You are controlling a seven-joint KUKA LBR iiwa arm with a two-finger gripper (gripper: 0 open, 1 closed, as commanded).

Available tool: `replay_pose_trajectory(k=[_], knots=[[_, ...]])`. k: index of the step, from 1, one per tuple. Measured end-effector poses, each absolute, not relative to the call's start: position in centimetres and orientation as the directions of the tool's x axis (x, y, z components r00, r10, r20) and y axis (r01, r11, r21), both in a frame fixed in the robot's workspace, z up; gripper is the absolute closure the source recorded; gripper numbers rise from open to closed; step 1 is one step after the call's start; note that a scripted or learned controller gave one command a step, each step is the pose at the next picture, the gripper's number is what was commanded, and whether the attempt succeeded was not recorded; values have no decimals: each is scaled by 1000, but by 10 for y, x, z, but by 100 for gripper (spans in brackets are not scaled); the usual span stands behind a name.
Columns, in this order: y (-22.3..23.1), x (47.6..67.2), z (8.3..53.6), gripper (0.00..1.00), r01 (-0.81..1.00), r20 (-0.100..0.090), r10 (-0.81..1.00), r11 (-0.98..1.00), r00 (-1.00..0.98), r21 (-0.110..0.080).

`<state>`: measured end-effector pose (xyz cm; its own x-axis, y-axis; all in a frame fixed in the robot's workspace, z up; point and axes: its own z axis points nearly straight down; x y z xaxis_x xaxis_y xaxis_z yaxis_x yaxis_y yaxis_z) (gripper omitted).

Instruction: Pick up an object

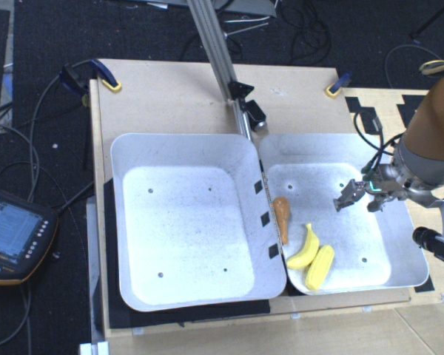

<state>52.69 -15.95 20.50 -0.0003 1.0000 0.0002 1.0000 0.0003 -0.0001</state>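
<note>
Claw [353, 196] hangs spread and unladen over the right bin [399, 272]; I'd centre above the banana [304, 249] before descending.

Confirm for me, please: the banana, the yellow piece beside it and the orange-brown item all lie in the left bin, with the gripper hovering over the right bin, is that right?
Not quite. The camera view shows the banana, the yellow piece and the orange-brown item all in the right bin, not the left bin. The gripper does hover over the right bin.

Matt white bins [185, 154] on a pale wooden bench [177, 95].
</note>
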Motion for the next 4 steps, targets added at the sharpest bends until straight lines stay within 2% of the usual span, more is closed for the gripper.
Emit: replay_pose_trajectory(k=[1, 2, 3, 4], knots=[[-159, 527, 205, 0, 1000, 0, 1000, 0, 0, 0], [-160, 523, 142, 0, 1000, 1, 1000, 0, 0, -5], [-160, 523, 94, 0, 1000, 0, 1000, 0, 0, -3], [-160, 524, 106, 100, 1000, 0, 1000, 0, 0, 1]])
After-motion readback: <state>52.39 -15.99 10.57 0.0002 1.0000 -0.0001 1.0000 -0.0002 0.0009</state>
